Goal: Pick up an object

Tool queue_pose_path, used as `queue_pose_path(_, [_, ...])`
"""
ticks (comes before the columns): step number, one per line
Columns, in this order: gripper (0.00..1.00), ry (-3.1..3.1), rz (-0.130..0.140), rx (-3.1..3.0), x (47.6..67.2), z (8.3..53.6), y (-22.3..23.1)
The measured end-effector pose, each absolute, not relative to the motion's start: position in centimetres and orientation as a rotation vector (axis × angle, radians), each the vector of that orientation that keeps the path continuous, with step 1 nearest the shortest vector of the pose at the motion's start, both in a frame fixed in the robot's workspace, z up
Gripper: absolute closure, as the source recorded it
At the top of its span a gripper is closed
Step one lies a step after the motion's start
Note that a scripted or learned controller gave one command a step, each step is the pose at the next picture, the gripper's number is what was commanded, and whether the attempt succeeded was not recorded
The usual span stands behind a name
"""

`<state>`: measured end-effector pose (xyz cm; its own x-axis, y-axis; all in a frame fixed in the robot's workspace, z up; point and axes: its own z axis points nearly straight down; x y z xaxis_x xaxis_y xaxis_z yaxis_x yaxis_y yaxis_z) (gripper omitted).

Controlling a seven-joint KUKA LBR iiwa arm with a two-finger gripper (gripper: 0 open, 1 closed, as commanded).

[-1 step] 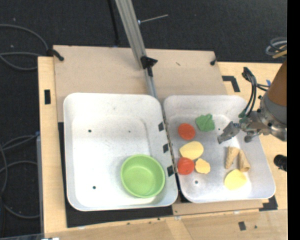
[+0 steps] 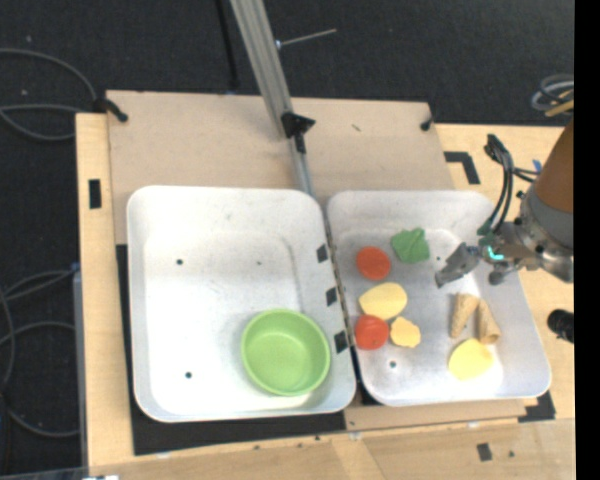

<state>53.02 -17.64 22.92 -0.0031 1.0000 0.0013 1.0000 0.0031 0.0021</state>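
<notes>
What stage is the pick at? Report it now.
Done: the two-finger gripper is in over the right white bin. In hand: nothing shows between its fingers; it sits just above the beige cone-shaped pieces. Left: the grasp and lift. The red round items, yellow pieces and green lump lie untouched.
</notes>
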Motion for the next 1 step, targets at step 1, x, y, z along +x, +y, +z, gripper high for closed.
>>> queue_pose_path(1, [0.0, 2.22, -0.007, 2.224, 52.94, 18.18, -18.74])
